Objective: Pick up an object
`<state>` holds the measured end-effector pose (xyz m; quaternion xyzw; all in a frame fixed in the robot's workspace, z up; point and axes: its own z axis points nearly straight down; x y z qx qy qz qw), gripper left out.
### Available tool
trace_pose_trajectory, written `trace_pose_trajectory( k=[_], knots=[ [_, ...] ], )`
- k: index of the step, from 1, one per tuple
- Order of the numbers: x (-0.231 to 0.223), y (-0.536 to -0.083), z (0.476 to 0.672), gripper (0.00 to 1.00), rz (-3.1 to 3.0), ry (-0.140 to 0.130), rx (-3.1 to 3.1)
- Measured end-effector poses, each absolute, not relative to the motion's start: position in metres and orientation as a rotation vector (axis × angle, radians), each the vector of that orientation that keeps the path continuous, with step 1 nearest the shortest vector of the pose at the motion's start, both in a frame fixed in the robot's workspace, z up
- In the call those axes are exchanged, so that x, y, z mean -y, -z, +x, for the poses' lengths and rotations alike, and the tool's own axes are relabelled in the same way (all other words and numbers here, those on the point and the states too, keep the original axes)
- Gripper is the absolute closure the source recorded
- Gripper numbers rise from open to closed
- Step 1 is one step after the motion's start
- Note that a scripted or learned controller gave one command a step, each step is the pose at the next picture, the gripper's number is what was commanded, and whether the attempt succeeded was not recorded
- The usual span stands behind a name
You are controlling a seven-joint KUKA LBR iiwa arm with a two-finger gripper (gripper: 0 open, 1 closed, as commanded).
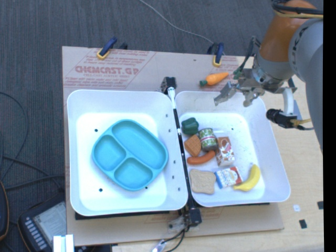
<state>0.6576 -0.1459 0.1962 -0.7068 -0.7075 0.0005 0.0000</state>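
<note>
My gripper (234, 96) hangs over the far edge of the right bin (273, 140), fingers spread open with nothing between them. Below it in that bin lie toy foods: a green pepper (189, 124), a green-labelled can (208, 139), an orange wedge (192, 145), a sausage (201, 158), a red-and-white carton (225, 150), a slice of bread (202, 181), a blue-and-white packet (227, 177) and a banana (250, 178). A toy carrot (216, 79) lies outside the bins on the board, just left of the gripper.
The left bin (84, 109) holds a blue divided plate (129, 154). Clamps with blue and yellow handles (107, 47) (218, 53) pin the cardboard at the back. A black clip (168, 84) sits between the bins. A cable (157, 12) crosses the grey floor behind.
</note>
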Motion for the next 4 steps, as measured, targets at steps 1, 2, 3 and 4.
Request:
trace_pose_trajectory(
  k=[1,2,3,4],
  knots=[
    [0.119,-0.094,0.606,0.0,-2.223,-0.001,2.221],
    [0.119,-0.104,0.606,1.0,-2.222,-0.001,2.222],
    [0.172,-0.16,0.567,1.0,-2.224,-0.002,2.221],
    [0.171,-0.16,0.567,0.0,-2.222,-0.002,2.221]
  ],
)
